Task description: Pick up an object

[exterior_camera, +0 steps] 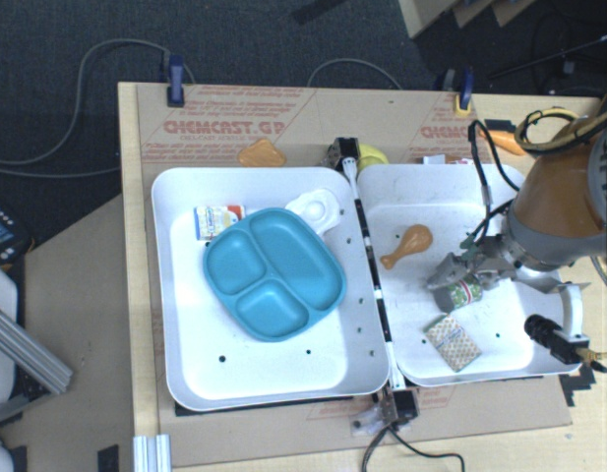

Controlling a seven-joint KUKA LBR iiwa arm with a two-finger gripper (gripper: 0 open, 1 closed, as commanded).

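Nearest the bottom edge we see the front rims of the two white bins, and in the right bin [500, 357] a small packet with a checked pattern [453, 343] lying flat close to that front wall. Just above it the gripper [458, 281] is down inside the right bin, and beneath its tip lies a small can-like item with red and green markings [467, 293]; we cannot tell whether this item sits between the fingers or merely under them, nor how the jaws stand. The grey arm [559, 214] with its orange band comes in from the right over this bin's right wall. A little farther back in the same bin, to the left of the gripper and apart from it, lies a tan drumstick-shaped toy [408, 245], its thin end pointing toward the divider between the bins. In the left bin [195, 362] a blue divided plate [273, 272] with three compartments lies tilted near the middle; behind it, partly tucked under its far rim, we see a small printed carton [214, 219] on the left and a white lid-like piece [315, 209] on the right. Beyond the bins, on the brown board, sit an orange object [262, 152] and a yellow one [371, 156], and at the board's far edge two blue clamps [174, 79].
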